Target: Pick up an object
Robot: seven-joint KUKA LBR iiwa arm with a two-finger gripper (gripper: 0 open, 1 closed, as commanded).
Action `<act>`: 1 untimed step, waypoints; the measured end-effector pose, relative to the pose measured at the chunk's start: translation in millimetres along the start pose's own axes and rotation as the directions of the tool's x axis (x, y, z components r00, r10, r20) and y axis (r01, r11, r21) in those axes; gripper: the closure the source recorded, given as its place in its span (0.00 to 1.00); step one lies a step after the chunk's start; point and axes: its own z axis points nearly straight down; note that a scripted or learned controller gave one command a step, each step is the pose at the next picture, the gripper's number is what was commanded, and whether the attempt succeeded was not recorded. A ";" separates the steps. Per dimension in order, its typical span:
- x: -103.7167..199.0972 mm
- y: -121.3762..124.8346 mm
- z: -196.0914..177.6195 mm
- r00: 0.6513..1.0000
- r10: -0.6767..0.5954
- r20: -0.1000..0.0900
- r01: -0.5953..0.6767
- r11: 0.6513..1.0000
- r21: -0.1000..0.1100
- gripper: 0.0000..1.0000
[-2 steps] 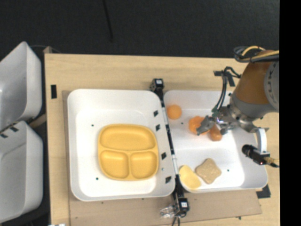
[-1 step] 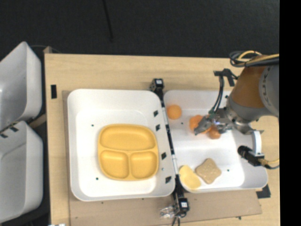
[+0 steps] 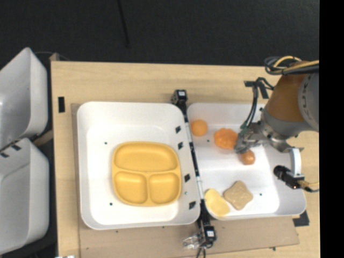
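The right bin (image 3: 269,208) holds a small orange ball (image 3: 199,127), a larger orange fruit (image 3: 225,138), a small orange-brown piece (image 3: 248,157), a tan biscuit-like piece (image 3: 237,194) and a pale yellow piece (image 3: 216,202). My gripper (image 3: 243,145) hangs low over the bin between the larger orange fruit and the orange-brown piece, close to both. The arm's wrist hides the fingers from above.
The left bin (image 3: 91,144) holds a yellow divided plate (image 3: 146,172). A ridge with black clips (image 3: 191,160) separates the two bins. Cables (image 3: 255,98) run along the arm at the right. White chairs (image 3: 19,144) stand left of the bench.
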 end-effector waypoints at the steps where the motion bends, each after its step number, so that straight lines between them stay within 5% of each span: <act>1: -4.2 8.1 -62.4 1.000 -0.011 -0.007 0.011 1.000 0.013 1.00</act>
